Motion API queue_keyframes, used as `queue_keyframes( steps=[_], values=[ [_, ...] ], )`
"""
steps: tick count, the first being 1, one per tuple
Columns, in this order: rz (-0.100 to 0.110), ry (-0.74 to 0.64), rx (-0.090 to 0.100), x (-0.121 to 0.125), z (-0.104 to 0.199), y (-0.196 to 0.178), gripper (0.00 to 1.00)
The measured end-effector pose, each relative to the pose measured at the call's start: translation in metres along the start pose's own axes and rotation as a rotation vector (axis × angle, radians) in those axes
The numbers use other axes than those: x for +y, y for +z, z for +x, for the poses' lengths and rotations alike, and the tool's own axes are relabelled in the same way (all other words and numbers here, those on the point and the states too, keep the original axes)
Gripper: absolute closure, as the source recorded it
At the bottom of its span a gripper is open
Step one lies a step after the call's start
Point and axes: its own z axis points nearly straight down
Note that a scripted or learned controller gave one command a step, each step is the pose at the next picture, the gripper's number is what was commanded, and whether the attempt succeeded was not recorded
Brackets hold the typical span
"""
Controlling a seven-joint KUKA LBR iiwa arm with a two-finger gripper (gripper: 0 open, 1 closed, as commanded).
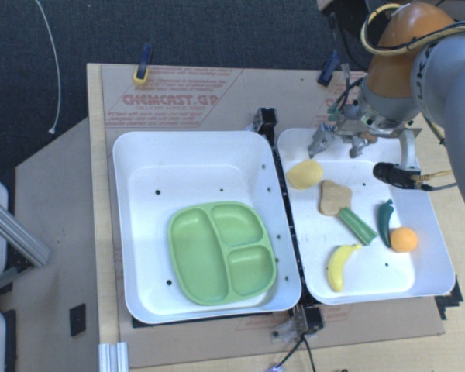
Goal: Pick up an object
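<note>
My gripper hangs over the far end of the right bin, beneath the orange band of the arm. Its two grey fingers are spread apart and open, and nothing sits between them. Just in front of it lies a yellow lemon, with a tan piece of bread beside that. Further toward the near side are a green cucumber, a dark green pepper, an orange and a yellow banana.
The left bin holds a green divided plate. A black clip sits at the far end of the wall between the bins. A black cable part juts from the arm over the right bin.
</note>
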Motion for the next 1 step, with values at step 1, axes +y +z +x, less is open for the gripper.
queue_keyframes(
  steps=[1],
  values=[
    [0.002,0.000,0.000,-0.0007,0.0007,0.0534,0.00]
  ],
)
